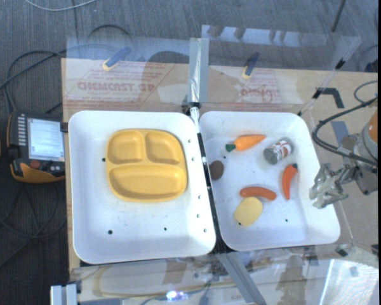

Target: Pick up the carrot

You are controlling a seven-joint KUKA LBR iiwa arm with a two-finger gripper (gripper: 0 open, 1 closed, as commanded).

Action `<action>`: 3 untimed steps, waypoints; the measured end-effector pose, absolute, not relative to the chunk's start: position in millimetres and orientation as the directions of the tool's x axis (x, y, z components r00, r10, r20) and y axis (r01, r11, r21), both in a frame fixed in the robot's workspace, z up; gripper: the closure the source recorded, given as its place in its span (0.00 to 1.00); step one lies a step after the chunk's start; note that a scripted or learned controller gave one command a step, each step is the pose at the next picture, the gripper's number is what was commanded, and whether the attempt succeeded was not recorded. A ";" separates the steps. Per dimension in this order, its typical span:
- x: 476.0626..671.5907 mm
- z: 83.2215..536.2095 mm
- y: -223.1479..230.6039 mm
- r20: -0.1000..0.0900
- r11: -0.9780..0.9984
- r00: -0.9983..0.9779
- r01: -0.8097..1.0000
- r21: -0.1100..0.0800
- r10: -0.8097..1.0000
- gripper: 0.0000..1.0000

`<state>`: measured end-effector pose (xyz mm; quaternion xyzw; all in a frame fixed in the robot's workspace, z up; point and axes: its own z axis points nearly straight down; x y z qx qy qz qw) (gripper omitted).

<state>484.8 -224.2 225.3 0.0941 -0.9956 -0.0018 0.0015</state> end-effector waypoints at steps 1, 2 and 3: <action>498.7 244.2 -223.7 -0.001 0.911 -0.911 -0.411 0.004 -0.411 1.00; 496.2 242.3 -218.4 -0.003 0.730 -0.730 -0.684 0.004 -0.684 1.00; 496.5 243.4 -223.7 -0.004 0.514 -0.514 -0.858 0.006 -0.858 1.00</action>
